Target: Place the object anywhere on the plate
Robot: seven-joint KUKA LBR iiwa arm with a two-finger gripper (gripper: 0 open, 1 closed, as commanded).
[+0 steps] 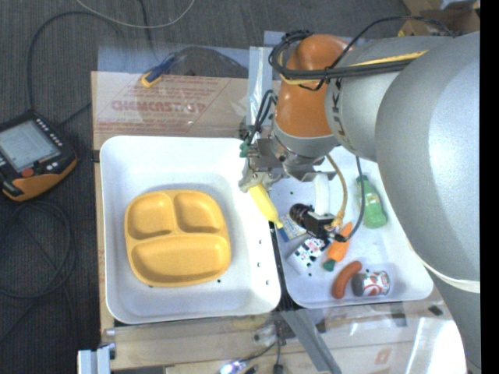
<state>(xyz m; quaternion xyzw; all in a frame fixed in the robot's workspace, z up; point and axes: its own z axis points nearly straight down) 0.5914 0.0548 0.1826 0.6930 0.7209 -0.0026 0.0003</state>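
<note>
A yellow plate [178, 235] with three compartments lies in the left bin [117, 287]. My gripper [252, 179] hangs over the rim between the two bins, right of the plate's upper right corner. It is shut on the top end of a long yellow banana-like object [264, 204], which slants down and to the right over the divider. The object is off the plate.
The right bin [405, 283] holds a green bottle [373, 209], a white bottle [321, 193], an orange carrot [338, 249], a red sausage [345, 280], a red-and-white can [375, 284] and a spotted white piece [309, 252]. A handheld pendant [31, 154] lies on the floor at left.
</note>
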